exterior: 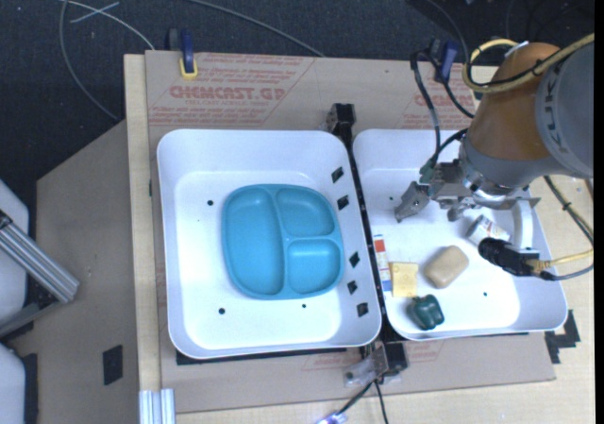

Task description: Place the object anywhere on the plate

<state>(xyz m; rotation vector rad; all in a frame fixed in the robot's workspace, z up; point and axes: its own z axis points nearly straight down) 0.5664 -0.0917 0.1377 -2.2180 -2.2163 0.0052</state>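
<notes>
A blue divided plate [281, 240] lies in the middle of the left bin [189, 177]. In the right bin [377, 158] my gripper [435, 205] hangs over the bin's upper middle, open, with nothing between its fingers. Below it lie a tan, bread-like lump [445, 266], a small yellow square piece [404, 279] and a dark green object [427, 311] near the front rim. A small white item with red marks [482, 225] rests just right of the gripper, partly under the arm.
The grey arm with its orange band [514, 101] covers the right bin's upper right. Black cables [510, 257] trail over that bin's right side. A black divider with clips [354, 224] separates the bins.
</notes>
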